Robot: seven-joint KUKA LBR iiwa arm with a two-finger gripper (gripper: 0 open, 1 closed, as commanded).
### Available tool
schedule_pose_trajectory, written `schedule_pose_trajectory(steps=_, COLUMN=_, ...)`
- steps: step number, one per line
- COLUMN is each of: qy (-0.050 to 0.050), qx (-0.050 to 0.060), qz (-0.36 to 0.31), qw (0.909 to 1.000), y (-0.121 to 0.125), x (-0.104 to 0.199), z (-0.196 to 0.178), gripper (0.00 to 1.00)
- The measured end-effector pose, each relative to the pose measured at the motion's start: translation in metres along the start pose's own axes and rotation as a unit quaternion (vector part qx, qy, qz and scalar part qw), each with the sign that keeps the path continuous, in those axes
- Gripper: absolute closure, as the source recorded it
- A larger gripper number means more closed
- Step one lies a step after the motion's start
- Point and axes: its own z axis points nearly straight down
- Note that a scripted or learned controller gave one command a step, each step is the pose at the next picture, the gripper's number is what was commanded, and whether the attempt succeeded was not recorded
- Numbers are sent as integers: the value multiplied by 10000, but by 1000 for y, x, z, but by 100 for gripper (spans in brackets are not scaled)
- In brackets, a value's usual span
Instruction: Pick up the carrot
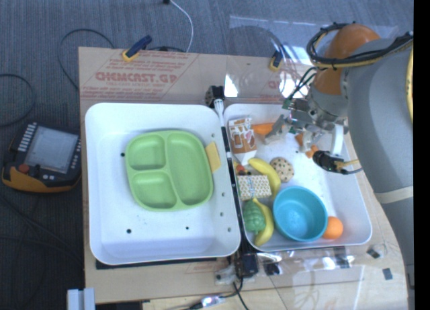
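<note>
- Camera view, looking down at a slant on a bench with two shallow white plastic bins side by side.
- The left-hand white bin (101,167) holds a light green plastic plate with three compartments (168,169).
- The right-hand white bin (356,214) is crowded: a small printed snack carton (241,134), a yellow toy banana (264,169), a round chocolate-chip cookie (283,168), a patterned cracker square (253,185), a green toy vegetable (254,217), a sky-blue plastic bowl (299,213) and a small orange fruit (332,227).
- The small orange toy carrot (265,129) lies at the far end of the right-hand bin, just beside the snack carton and between it and the gripper.
- The grey arm's two-finger gripper (295,126) hangs low over that same far end, reaching in from the picture's right.
- The carrot lies just to the picture's left of the gripper, very close, possibly touching its near finger.
- The carrot's long axis seems to run roughly across the bin, left to right, with one end toward the gripper; part of it is hidden.
- Whether the gripper is spread or closed cannot be told from this angle, and nothing shows clearly between its fingers.
- In my judgement the coming move needs a short shift toward the carton, so the fingers straddle the carrot's narrow width.
</note>
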Motion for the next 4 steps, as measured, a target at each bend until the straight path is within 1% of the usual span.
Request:
schedule_pose_trajectory(steps=1, qy=-66, qx=-139, qz=960, qw=9953, y=-8, x=22, z=2, gripper=0)
schedule_pose_trajectory(steps=2, qy=-52, qx=-202, qz=947, qw=9953, y=-6, x=25, z=-10, gripper=100)
schedule_pose_trajectory(steps=3, qy=-65, qx=-178, qz=945, qw=9953, y=-7, x=24, z=-8, gripper=0)
schedule_pose_trajectory(steps=4, qy=87, qx=-6, qz=1836, qw=9830, y=6, x=-1, z=1, gripper=0)
